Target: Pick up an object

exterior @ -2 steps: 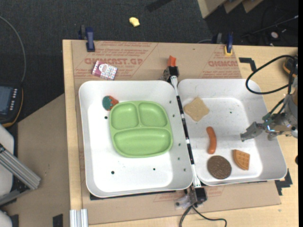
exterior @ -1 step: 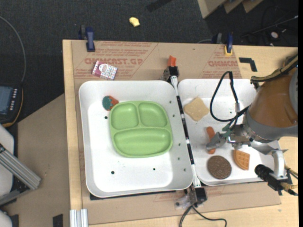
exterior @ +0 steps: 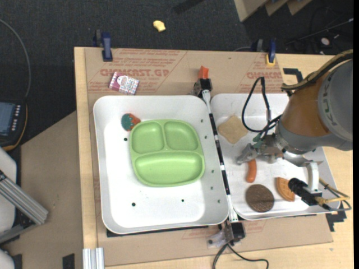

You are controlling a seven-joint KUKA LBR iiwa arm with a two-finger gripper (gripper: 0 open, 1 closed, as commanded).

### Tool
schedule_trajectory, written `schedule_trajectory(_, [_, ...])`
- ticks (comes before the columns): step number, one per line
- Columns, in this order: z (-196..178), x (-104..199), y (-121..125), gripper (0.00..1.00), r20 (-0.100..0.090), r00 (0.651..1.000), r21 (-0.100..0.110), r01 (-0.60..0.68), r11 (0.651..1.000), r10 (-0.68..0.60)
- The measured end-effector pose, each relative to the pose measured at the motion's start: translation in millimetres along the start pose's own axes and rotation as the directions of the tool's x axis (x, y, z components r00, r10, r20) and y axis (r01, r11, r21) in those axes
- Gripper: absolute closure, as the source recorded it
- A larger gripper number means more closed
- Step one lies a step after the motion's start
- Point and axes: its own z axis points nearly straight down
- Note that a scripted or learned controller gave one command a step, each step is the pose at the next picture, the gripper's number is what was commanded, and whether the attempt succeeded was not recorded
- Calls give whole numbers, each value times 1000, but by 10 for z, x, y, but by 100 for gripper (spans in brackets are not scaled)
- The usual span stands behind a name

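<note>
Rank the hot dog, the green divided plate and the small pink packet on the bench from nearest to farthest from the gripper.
Measured from the gripper in the camera view:
1. The hot dog, just below the gripper in the right bin.
2. The green divided plate, in the left bin, across the divider.
3. The small pink packet, on the bench beyond the left bin's far corner.

Grey rounded arm (exterior: 336, 108), orange band (exterior: 303, 108), black cable (exterior: 255, 108) looping — metallic wrist hardware

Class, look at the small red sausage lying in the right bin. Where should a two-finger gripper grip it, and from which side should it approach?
Grip the sausage across its narrow middle, coming straight down from above. It lies flat and lengthwise toward the camera, so the fingers probably fit best closing on its long sides, left and right. The brown disc sits near its lower end.
</note>
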Motion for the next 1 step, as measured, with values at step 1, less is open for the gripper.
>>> schedule_trajectory(1, [-137,-2,-11,100,0,1000,-2,-2,1000,2])
